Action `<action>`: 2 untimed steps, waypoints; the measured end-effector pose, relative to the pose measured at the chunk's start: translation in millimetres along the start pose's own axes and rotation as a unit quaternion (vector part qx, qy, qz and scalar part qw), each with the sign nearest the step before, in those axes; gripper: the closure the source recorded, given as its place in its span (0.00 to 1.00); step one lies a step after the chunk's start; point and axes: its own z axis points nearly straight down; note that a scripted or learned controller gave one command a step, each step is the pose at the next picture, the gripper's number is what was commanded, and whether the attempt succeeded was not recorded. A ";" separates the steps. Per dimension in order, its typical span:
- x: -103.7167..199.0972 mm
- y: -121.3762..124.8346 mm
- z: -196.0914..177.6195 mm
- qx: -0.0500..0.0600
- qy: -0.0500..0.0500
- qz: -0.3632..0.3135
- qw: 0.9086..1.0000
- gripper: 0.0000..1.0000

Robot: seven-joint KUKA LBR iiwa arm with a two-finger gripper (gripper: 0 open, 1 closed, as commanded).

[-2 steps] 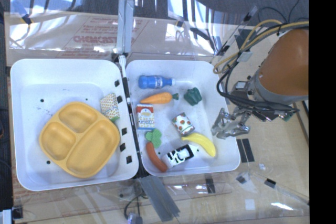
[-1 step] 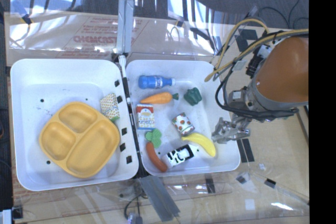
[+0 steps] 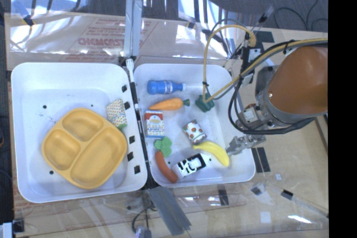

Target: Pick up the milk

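Milk carton (image 3: 191,164), black & white, lay on its side in right bin (image 3: 237,173) near front edge, touching banana (image 3: 215,152). Gripper (image 3: 244,143) hovered just right of banana; fingers' state: can't tell

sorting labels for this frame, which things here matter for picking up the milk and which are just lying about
Job:
milk
end effector
right bin

Lying about:
banana
carrot
blue bottle
sausage
yellow tray
left bin
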 end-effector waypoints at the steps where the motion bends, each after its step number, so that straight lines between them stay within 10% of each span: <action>1: -1.3 -0.7 -7.8 -0.001 -0.002 -0.001 1.000 1.00; 2: -25.8 -2.2 -10.5 0.002 0.000 -0.229 0.973 1.00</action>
